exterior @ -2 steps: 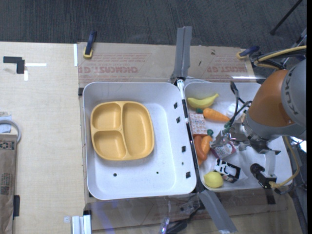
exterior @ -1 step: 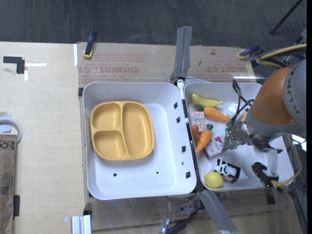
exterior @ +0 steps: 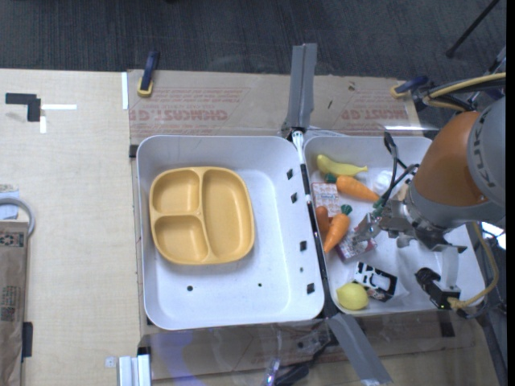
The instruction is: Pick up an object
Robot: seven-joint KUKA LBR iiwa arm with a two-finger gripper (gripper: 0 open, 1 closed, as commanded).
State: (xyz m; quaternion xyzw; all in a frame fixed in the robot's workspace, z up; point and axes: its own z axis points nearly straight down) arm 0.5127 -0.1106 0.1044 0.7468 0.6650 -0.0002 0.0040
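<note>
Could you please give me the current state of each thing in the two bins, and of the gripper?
Yellow divided plate: flat in the left bin, compartments bare.
Banana: lying in the right bin.
Two carrots: lying on their sides.
Lemon: at the near edge.
Gripper: low over the carrots.

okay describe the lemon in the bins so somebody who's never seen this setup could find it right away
Look at the right-hand white bin, the cluttered one under the grey and orange arm. Go to its near left corner, below the two toy carrots. The lemon lies there beside a black-and-white item; unlike the long, curved yellow banana at the far end, it is short and rounded.
</note>
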